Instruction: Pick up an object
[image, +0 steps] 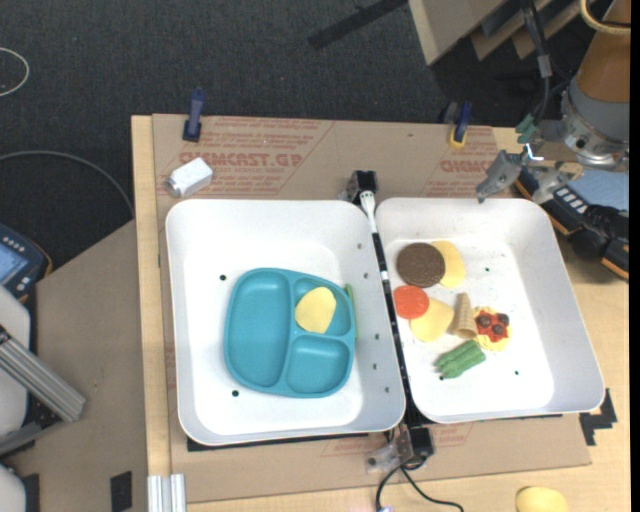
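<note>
Up at the far right corner, the gripper (497, 180) hangs just above the right bin's (560, 300) rim, fingers apart and holding nothing. The toy food pile (450, 300) sits well below-left of it, mid-bin.

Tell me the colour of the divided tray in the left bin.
Teal blue tray, seen in the camera view.

Teal tray (262, 335) in left bin (200, 260)

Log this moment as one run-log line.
claw: above right bin's far rim, holding nothing | right bin: toy foods including brown patty, green piece | left bin: blue tray with yellow piece
</note>
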